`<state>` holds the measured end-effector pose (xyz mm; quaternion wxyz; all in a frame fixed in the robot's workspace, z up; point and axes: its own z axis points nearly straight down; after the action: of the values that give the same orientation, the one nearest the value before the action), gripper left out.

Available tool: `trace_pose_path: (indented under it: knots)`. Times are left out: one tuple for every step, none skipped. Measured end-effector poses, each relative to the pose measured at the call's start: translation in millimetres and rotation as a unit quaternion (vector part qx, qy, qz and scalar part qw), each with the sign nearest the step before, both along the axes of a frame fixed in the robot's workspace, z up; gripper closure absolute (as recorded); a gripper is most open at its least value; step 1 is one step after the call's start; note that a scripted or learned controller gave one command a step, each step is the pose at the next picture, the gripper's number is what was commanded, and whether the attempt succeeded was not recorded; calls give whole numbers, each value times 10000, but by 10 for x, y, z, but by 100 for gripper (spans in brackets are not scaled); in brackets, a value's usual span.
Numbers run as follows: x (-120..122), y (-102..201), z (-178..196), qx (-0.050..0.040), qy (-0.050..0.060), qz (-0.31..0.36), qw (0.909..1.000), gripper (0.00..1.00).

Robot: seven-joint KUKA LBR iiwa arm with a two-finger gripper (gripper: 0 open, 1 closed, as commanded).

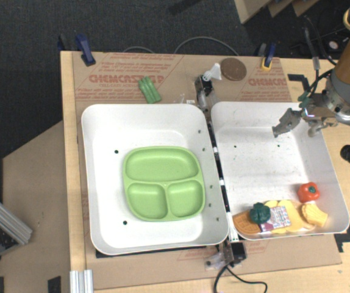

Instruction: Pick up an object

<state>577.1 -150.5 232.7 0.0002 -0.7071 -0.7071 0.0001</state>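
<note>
Toys (282, 215), glossy and rounded, fill the bin corner (339, 221); end effector (294, 122) state unclear.

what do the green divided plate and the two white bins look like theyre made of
Green divided plate: likely moulded plastic, matte, with rounded compartment edges and even colour. White bins: probably thin plastic, smooth with a slight sheen and rounded corners; the right one shows dark specks.

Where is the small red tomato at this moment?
The red tomato lies in the right bin, near its lower right corner, just above the yellow toy food.
</note>
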Motion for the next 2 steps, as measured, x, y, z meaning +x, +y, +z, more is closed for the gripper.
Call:
trace_pose_path:
  knots:
    - [-728, -546, -815, 7, 58, -43, 10000, 0]
    - [-1005, -642, -1513, 12, 29, -12, 10000, 0]
